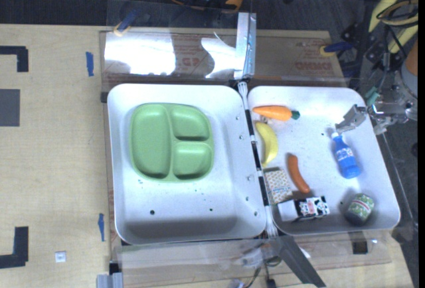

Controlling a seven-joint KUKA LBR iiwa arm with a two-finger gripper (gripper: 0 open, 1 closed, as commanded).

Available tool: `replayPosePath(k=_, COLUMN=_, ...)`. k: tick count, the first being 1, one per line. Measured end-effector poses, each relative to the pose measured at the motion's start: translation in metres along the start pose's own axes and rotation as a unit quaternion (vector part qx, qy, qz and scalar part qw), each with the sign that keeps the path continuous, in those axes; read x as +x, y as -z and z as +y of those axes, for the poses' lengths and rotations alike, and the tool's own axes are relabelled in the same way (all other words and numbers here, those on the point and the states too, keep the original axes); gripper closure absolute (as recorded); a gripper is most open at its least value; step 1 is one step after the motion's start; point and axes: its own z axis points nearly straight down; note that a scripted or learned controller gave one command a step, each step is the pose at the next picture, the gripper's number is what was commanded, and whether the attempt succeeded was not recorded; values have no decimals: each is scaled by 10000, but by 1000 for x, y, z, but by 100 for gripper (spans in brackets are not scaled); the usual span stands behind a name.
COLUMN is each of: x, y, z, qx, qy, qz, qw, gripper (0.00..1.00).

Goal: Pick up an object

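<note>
Now – R bin (382, 167): 7 objs | L bin (119, 167): 1 green tray (172, 141)

The left bin (126, 214) holds a divided tray (171, 141). In the right bin (385, 174), taking the banana (267, 141) as landmark: carrot (273, 113) behind it, sausage (297, 174) to its right front, bottle (344, 156) further right, carton (307, 208) and can (359, 208) nearer the front rim
</note>
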Motion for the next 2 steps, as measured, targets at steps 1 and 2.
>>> replayPosePath(k=1, x=-19, y=-123, z=11, qx=-45, qy=-82, qz=62, qw=9999, gripper=0)
replayPosePath(k=2, x=-21, y=-114, z=10, qx=-42, qy=-89, qz=25, qw=9999, gripper=100)
